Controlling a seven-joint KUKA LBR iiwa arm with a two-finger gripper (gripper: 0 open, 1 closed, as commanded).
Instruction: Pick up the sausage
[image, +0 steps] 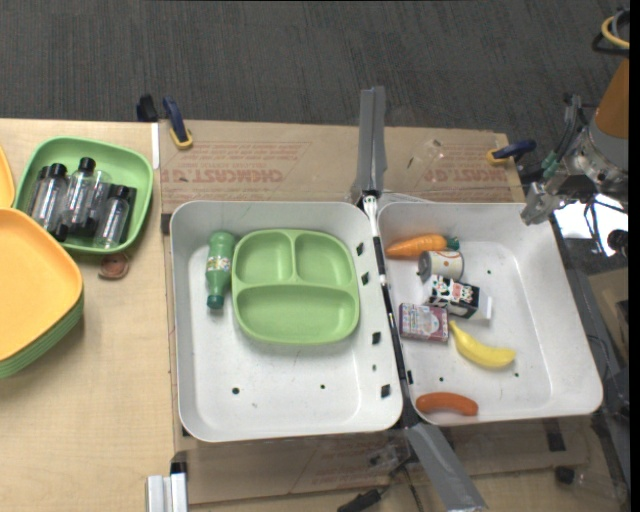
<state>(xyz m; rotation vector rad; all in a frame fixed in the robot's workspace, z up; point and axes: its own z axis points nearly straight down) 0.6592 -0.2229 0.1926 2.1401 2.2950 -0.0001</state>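
Two white bins sit on the bench. Sausage (447, 404) lies crosswise at the right bin's (540, 250) near edge, well apart from the gripper (545, 195) at the far right corner; its state I can't tell.

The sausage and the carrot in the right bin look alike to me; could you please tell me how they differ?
The sausage is reddish-orange, blunt-ended, near the front wall; the carrot is brighter orange, tapers, has a green top, and lies near the back wall. Both lie roughly crosswise in the right bin.
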